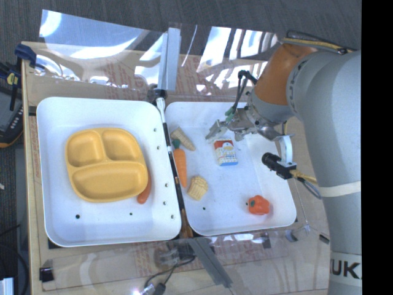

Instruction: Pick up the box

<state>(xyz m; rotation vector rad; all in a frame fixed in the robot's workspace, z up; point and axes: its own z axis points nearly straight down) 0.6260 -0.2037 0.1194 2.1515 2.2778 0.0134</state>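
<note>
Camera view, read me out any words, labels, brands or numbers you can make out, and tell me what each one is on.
"UK": white letters on the arm's grey base, cut off at the edge.
The box has a red and blue printed label, too small and blurred to read.
Nothing else legible.

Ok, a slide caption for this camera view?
Gripper above right bin, just left of the box; nothing held.

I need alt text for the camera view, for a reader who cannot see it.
The robot's hand hovers over the right bin, just above a small box lying there with a carrot, a corn piece and a red pepper. The left bin holds a yellow divided plate.
</note>
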